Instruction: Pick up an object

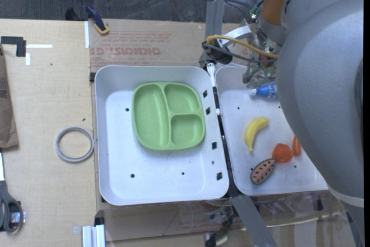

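Note:
The right bin [234,142] holds a yellow banana [254,131], an orange fruit [282,153], a watermelon-slice toy [262,172] and a small blue and white object [265,91]. My gripper [255,77] hangs over the bin's far edge, just above and left of the blue object. The large grey arm [329,72] hides the bin's right side. A second orange piece [296,146] peeks out at the arm's edge.
The left bin [113,170] holds a green divided plate [169,115]. On the bench to the left lie a grey ring [74,143] and scissors [10,212]. Cables [231,49] loop near the wrist at the back of the bins.

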Tool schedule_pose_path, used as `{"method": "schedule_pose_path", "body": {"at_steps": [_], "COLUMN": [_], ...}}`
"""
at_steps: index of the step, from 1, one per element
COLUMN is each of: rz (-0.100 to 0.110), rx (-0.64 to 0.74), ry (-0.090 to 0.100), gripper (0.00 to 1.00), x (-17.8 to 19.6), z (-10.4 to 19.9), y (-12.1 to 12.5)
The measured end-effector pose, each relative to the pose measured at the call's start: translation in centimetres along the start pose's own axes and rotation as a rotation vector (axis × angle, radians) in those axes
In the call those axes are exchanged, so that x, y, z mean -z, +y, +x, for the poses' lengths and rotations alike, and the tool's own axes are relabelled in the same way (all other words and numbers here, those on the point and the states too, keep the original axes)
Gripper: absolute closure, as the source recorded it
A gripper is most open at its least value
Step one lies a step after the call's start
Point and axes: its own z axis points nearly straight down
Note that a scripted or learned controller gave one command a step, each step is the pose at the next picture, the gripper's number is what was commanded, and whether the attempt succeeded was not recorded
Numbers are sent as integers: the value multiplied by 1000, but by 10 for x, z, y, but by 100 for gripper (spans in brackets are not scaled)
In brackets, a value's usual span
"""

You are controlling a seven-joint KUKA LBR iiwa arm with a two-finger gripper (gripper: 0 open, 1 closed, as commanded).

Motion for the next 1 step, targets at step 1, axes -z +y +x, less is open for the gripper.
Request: {"method": "schedule_pose_path", "body": {"at_steps": [1], "rz": [-1], "rx": [5], "ry": [-1], "gripper": [100], "x": [2], "z": [-4], "y": [50]}}
